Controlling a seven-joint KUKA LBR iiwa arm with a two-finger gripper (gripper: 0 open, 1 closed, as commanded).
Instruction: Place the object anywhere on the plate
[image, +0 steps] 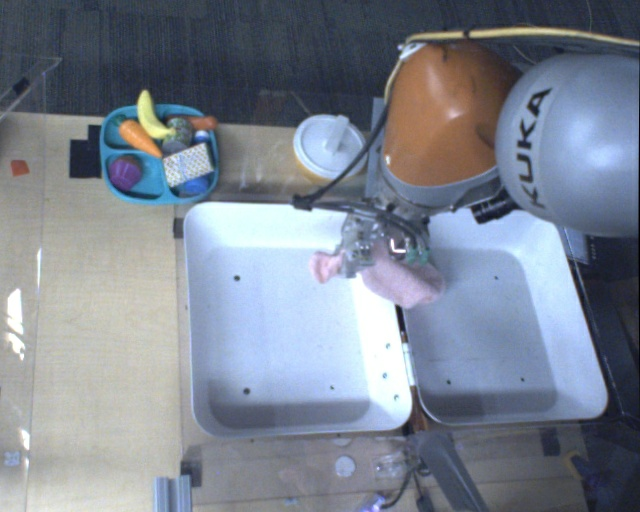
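Claw (385, 248) over the bins' shared edge.
Whether it grips is unclear; a pink cloth (400, 282) lies directly beneath it.

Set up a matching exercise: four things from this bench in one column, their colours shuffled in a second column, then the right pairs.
Things:
1. divided tray
2. banana
3. soft object under the gripper
4. lidded cup

Colours:
A. pink
B. yellow with a white lid
C. blue
D. yellow

Pairs: 1-C, 2-D, 3-A, 4-B
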